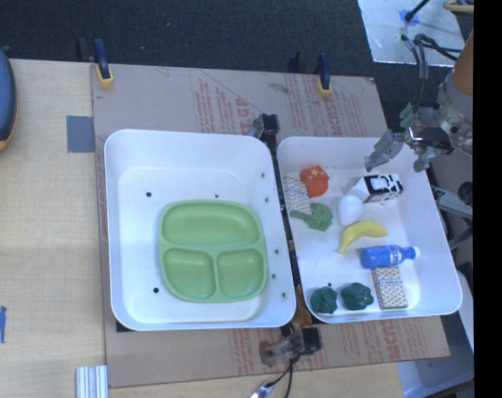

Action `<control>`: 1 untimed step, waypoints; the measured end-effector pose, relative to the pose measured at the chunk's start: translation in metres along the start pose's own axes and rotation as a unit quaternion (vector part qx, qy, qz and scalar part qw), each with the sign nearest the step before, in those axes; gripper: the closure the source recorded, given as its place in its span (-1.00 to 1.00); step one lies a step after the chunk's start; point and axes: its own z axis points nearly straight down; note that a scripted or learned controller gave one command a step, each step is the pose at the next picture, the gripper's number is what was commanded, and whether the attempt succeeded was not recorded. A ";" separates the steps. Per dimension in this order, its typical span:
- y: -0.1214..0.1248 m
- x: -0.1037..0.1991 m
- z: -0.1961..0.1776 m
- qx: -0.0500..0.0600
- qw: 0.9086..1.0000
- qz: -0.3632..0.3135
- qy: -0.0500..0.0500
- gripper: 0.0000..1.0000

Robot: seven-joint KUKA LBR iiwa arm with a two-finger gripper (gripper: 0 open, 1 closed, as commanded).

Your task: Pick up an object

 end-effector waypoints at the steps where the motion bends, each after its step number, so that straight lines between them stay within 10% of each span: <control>1: -0.035 0.025 0.166 0.004 1.000 -0.001 0.001 -1.00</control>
